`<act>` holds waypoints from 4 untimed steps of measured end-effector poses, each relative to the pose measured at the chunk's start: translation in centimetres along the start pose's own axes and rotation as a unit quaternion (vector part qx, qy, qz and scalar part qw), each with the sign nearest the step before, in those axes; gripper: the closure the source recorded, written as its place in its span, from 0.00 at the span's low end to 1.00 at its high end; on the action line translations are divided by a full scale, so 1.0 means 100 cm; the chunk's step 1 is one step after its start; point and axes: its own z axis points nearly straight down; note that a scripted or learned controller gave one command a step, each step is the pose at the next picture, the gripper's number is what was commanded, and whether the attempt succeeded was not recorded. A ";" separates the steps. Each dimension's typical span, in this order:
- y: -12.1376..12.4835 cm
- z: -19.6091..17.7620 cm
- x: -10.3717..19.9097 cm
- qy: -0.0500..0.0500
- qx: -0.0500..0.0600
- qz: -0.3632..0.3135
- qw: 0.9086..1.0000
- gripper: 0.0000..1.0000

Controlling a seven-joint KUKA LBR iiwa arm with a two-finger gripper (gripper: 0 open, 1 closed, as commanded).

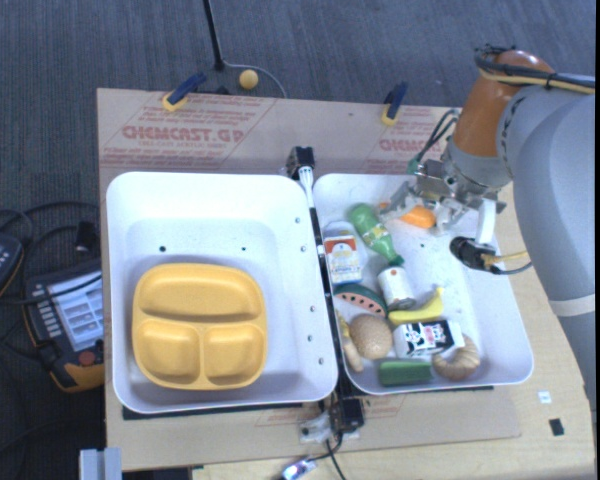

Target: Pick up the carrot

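Note:
The carrot (417, 218) is a small orange piece lying at the far end of the right bin (510, 343), near its back wall. My gripper (438, 196) hangs low just above and slightly right of it, reaching down from the grey arm with the orange band (485, 103). The gripper's body hides part of the carrot's far side. I cannot make out whether the carrot sits inside the gripper or just beside it.
A green bottle (370, 230) lies just left of the carrot. Closer to me are a small carton (342, 258), a white can (395, 286), a yellow banana (430, 303), a black-and-white carton (425, 338) and a potato (372, 336). A yellow divided plate (200, 323) sits in the left bin (210, 198).

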 end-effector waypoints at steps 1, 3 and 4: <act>-0.002 -0.008 -0.001 -0.001 0.007 -0.001 1.000 1.00; -0.022 0.007 -0.029 0.008 -0.010 0.124 0.992 0.00; -0.021 -0.003 -0.030 0.006 -0.011 0.124 0.992 1.00</act>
